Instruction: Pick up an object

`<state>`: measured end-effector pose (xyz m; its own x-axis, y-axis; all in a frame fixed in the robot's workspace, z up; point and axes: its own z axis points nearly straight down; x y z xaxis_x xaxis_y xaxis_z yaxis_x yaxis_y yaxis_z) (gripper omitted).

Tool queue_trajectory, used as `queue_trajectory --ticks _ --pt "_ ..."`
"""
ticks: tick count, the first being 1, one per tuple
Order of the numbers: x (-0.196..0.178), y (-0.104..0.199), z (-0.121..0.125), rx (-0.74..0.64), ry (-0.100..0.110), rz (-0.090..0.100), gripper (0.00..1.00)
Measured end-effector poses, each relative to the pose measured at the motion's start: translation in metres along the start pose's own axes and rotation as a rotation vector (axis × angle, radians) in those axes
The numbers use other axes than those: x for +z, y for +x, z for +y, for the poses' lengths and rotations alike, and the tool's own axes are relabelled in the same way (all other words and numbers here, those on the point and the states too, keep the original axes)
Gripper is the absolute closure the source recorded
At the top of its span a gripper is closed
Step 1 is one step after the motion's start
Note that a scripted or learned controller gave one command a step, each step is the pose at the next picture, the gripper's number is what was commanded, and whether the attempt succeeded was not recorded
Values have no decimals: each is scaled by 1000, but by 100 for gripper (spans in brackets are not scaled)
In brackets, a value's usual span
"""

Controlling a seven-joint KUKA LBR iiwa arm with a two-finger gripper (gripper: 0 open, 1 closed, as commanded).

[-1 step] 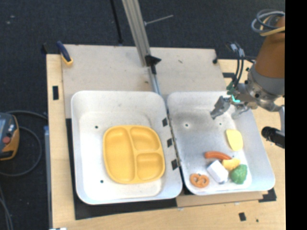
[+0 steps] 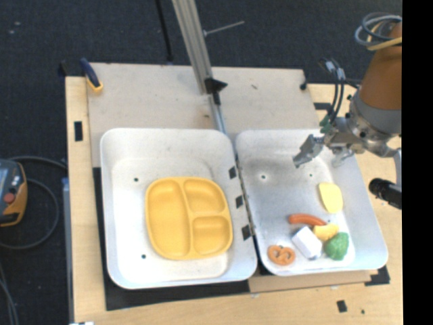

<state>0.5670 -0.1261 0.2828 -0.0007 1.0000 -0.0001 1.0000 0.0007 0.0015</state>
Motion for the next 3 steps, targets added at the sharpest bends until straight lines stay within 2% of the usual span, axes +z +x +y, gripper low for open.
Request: queue_trajectory --ticks 3 --pt "134 -14 11 3 3 -2 0"
